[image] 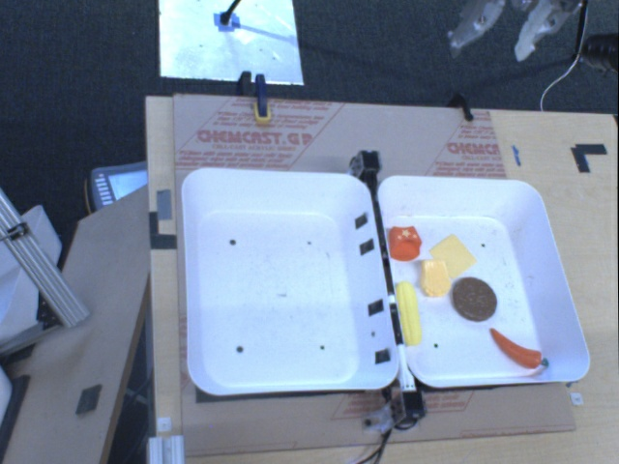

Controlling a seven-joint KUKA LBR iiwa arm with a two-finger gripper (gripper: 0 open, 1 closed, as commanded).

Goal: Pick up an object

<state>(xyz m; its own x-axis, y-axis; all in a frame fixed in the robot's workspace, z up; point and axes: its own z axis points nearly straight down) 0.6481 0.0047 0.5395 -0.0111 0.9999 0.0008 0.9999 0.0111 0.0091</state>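
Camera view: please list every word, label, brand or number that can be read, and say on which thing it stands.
"CHEMCAST G P": red print on the brown protective sheet behind the left bin; the last letters are uncertain.
"CHEMCAST": the same red print, slanted, behind the right bin; only partly legible.
Fainter repeats of this print along the sheet's front edge are too blurred to read.

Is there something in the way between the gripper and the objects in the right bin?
Nothing visible. The gripper hangs open above the bench's far edge, with open space down to the right bin. The cookie and chili lie uncovered there.
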